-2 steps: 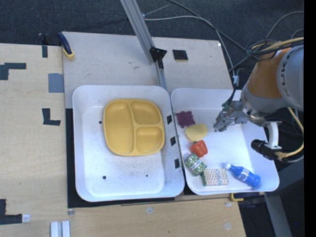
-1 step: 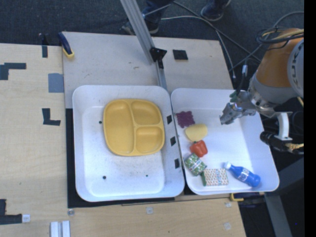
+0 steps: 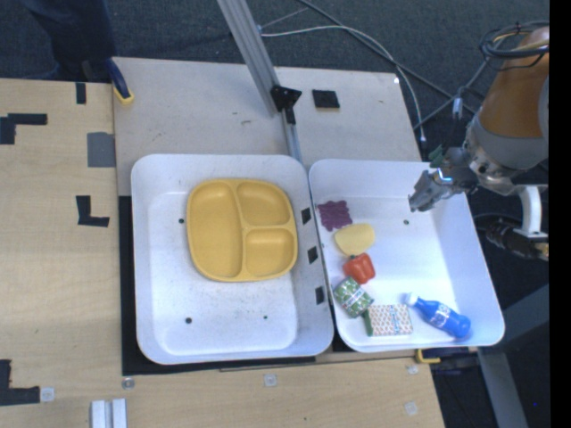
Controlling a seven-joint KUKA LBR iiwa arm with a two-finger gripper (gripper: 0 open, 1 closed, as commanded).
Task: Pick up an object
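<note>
The right bin (image 3: 464,230) holds several small objects: a purple piece (image 3: 335,213), a yellow lemon-like piece (image 3: 354,237), a red pepper-like piece (image 3: 359,267), a green packet (image 3: 352,298), a speckled white packet (image 3: 390,319) and a blue bottle (image 3: 442,316) lying on its side. My gripper (image 3: 426,193) hangs over the upper right part of this bin, well apart from all the objects. Nothing shows between its fingers.
The left bin (image 3: 161,266) bears a yellow divided plate (image 3: 241,228). A slanted metal pole (image 3: 254,38) and cables cross the bench behind the bins. The arm's orange band (image 3: 517,78) is at the right edge.
</note>
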